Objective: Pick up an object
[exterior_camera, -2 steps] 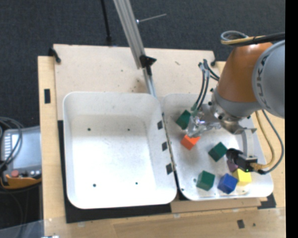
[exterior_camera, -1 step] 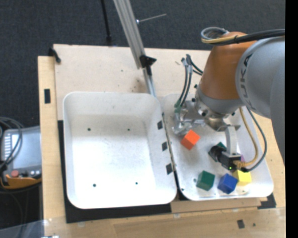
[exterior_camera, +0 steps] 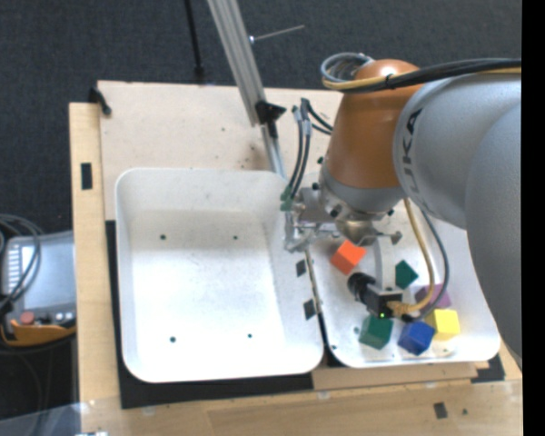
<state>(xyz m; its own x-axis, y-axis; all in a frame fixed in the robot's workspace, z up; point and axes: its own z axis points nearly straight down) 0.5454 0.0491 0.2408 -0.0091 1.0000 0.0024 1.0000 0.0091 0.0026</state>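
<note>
Below, the tool (exterior_camera: 352,243) hung over the right bin (exterior_camera: 477,334), its grip impossible to tell, an orange block (exterior_camera: 348,257) just under it, green block (exterior_camera: 376,332) and blue block (exterior_camera: 417,336) near.

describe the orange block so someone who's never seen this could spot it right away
Look at the right-hand white bin, the one that the grey arm with the orange band reaches over. The orange block lies near the bin's upper middle, just below the arm's wrist. It is the only orange piece, set apart from the green, blue and yellow blocks clustered toward the bin's lower edge.
</note>
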